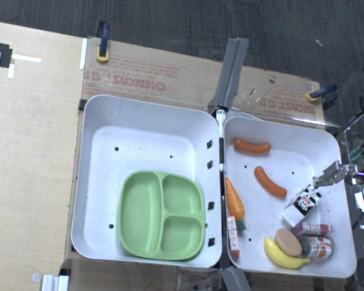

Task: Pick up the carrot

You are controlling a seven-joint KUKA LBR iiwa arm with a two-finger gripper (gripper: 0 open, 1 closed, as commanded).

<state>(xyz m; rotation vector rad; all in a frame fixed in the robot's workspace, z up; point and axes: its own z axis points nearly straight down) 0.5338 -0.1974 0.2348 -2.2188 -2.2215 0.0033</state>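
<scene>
Carrot against right bin left wall, red carton just below it (two sausages nearby). End effector near right wall, grip state unclear.

An orange tapered carrot lies against the right white bin's left wall; a green three-compartment plastic plate sits in the left white bin.

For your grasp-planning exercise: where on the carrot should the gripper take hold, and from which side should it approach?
Grip the carrot at its thick orange middle, coming from above. It lies against the right bin's left wall, so probably set the fingers at a slant across its width, keeping them off the wall.
</scene>
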